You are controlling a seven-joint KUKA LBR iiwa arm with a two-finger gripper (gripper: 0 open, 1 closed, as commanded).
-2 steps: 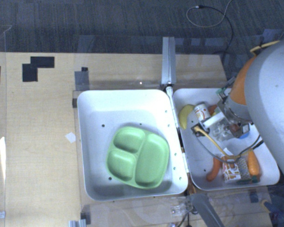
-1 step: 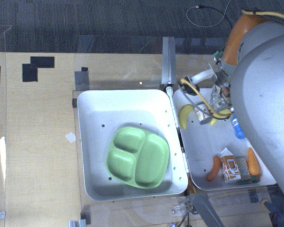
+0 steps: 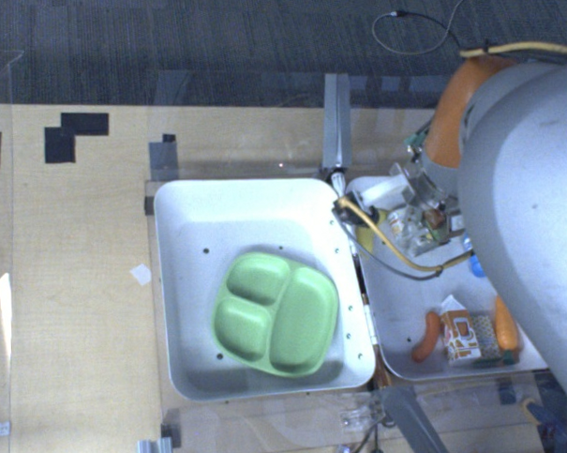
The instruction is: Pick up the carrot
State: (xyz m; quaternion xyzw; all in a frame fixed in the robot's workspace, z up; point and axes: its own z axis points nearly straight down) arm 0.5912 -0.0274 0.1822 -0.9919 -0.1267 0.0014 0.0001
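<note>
The carrot (image 3: 505, 326) is a short orange piece lying near the front right of the right bin (image 3: 399, 305), partly hidden by the arm's grey body. My gripper (image 3: 416, 221) hangs low over the back left part of that bin, well away from the carrot, and a yellow cable loops below it. Something pale and cluttered sits under the gripper head; I cannot make out what it is.
A reddish sausage (image 3: 423, 338) and a small printed box (image 3: 464, 336) lie just left of the carrot. A blue object (image 3: 476, 264) peeks out beside the arm. The left bin (image 3: 185, 225) holds a green divided plate (image 3: 276, 313). The bulky arm (image 3: 531, 210) covers the bin's right side.
</note>
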